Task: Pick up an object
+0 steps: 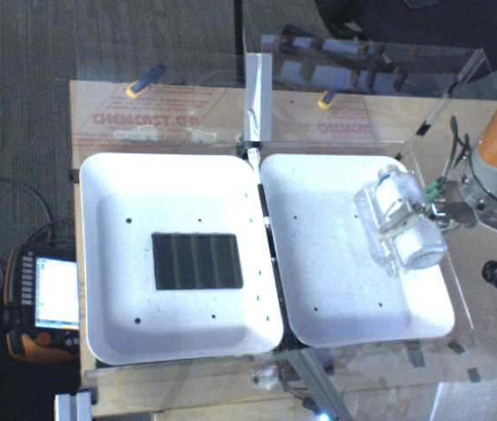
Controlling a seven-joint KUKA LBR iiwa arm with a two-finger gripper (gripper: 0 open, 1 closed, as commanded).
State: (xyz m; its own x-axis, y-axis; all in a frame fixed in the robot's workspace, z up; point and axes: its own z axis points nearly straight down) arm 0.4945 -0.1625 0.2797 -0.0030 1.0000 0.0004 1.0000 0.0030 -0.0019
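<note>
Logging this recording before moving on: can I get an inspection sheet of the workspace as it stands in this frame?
Surface: wooden bench bearing left bin and right bin.
Job's things: dark ridged pad flat in left bin; clear plastic containers at right bin's right side.
Clutter: two clamps on the back edge.
Grippers: gripper beside the containers; grasp unclear.
Cables: black cable on floor, left.
Surroundings: handheld pendant at left.

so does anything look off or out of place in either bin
Mostly tidy. The clear plastic object in the right bin lies tilted against the right wall, partly riding up the rim. The dark ribbed panel lies flat and square in the left bin.
</note>
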